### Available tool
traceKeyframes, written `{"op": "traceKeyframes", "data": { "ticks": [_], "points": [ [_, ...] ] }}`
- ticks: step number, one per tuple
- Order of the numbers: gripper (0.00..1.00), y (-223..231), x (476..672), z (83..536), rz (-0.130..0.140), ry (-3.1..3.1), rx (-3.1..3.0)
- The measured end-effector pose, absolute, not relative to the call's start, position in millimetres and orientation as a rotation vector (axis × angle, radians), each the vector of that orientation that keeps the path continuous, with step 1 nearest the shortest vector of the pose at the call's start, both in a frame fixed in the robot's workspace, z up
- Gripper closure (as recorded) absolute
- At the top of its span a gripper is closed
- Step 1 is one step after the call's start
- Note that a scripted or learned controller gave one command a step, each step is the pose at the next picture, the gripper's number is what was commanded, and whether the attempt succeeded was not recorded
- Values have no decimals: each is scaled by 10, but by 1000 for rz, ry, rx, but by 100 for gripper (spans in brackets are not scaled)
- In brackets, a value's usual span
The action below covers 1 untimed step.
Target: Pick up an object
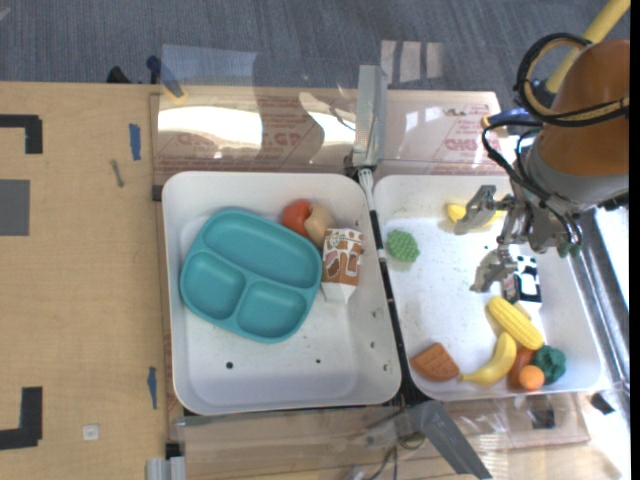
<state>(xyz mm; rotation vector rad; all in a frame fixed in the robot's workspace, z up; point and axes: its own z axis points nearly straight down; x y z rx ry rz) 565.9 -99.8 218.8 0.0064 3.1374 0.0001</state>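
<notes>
My gripper (487, 240) hangs over the right bin (440, 298), near its right-hand side, open with nothing between its fingers. One finger (478, 209) is next to a small yellow piece (457, 211); the other finger (493, 269) is just above a corn cob (515, 321). A green bumpy ball (403, 246) lies to the gripper's left. Along the bin's front lie a banana (495, 361), an orange wedge (436, 362) and a green and orange vegetable (543, 365).
The left bin (200, 368) holds a teal divided plate (250, 273), a red fruit (296, 215), a beige piece (316, 226) and a small carton (342, 258). A metal divider (385, 298) separates the bins. Cardboard (75, 268) covers the bench at left.
</notes>
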Motion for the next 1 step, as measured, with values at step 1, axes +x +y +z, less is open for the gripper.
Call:
{"op": "traceKeyframes", "data": {
  "ticks": [1],
  "points": [
    [0,-1757,5337,897,-4,3129,-13]
  ]
}}
